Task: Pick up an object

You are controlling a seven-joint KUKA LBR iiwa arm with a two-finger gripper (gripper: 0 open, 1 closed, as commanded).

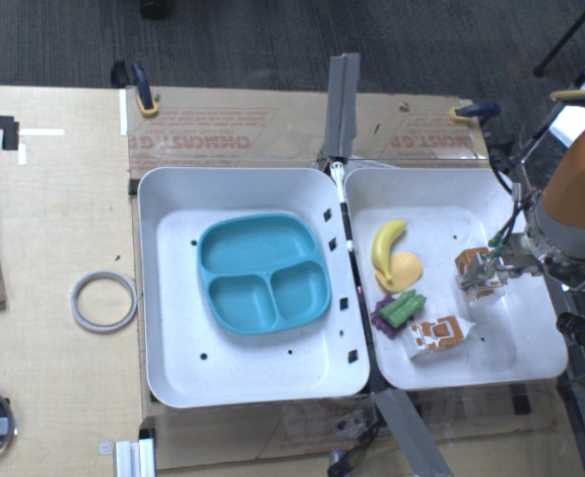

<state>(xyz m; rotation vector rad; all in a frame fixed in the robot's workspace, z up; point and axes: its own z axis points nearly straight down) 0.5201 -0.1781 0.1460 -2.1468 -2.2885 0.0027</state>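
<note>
**Gripper low in the right bin, nothing seen secured**

The gripper (pixel 483 271) is seen down inside the right bin (pixel 530 361), beside an orange-and-white object (pixel 471 263); whether anything is clamped cannot be told. A small carton (pixel 437 335) lies just ahead-left, the banana (pixel 386 246) further beyond. A grasp is judged underway; a clean lift is called for next.

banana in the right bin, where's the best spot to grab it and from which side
Probably the middle of the banana, coming straight down from above. It lies flat on the bin floor, curving from its upper tip toward the yellow piece at its lower end. Close across its narrow width at mid-length, where bare floor flanks it, clear of that piece.
</note>
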